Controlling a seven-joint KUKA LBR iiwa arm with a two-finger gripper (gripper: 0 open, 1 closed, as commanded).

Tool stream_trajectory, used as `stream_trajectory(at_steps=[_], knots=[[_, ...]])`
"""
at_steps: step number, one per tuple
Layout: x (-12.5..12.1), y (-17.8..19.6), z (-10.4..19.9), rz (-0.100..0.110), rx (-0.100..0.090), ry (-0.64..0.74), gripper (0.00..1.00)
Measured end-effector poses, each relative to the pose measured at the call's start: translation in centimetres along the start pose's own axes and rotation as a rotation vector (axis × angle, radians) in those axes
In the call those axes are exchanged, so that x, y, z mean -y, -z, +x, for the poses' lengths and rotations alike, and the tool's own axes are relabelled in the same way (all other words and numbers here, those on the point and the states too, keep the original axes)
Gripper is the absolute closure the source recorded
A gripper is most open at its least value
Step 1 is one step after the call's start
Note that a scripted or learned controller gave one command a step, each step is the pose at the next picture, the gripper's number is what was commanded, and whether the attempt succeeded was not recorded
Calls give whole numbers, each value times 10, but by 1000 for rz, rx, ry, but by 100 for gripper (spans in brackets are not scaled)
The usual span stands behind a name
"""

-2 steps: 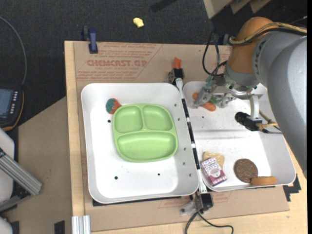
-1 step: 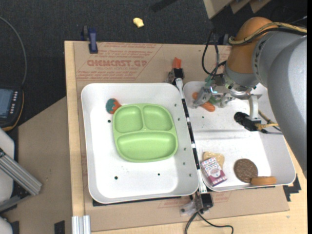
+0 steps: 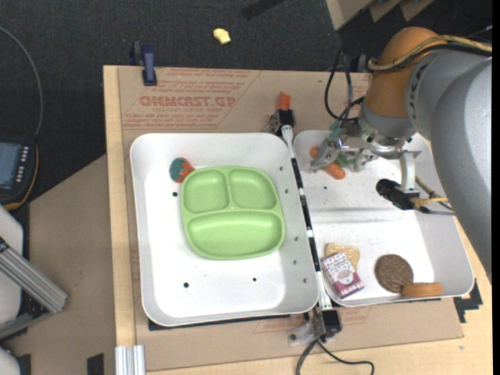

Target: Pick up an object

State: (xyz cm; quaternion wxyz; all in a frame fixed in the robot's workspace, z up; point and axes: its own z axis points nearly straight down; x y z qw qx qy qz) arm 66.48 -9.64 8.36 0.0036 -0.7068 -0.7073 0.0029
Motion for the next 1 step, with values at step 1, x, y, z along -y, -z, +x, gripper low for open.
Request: stream_trajectory(at_steps=[1], knots=[[5, 7, -1, 20, 0, -1, 100]])
